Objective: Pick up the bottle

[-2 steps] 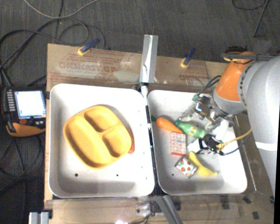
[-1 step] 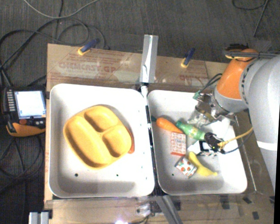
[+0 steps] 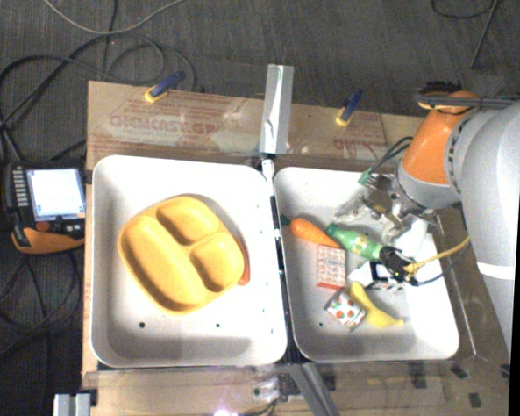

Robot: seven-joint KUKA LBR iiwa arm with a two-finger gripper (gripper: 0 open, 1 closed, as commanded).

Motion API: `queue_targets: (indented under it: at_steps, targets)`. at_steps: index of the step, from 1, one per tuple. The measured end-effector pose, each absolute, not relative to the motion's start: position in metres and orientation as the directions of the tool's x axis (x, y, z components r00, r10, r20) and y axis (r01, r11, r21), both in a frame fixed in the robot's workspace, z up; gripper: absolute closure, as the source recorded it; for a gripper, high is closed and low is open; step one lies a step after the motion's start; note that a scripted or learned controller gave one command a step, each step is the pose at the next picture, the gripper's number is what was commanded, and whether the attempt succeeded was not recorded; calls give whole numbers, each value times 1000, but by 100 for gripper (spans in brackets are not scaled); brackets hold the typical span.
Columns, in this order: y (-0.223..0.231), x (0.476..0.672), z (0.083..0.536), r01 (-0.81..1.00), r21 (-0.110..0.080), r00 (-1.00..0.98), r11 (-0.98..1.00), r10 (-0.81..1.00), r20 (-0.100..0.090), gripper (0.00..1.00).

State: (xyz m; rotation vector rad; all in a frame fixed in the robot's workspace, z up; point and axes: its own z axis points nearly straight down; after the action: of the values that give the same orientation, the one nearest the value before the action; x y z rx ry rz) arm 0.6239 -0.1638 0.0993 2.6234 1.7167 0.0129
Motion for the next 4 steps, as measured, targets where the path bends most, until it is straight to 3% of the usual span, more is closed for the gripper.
queue_targets:
  at_steps: [2,3,4]
  targets:
    - [-194,549,91,832,14,554,-554,832,8,0]
    - [-194,549,100,833,12,554,-554,833,8,100]
    - [-194,549,100,833,11,554,-554,833,7,0]
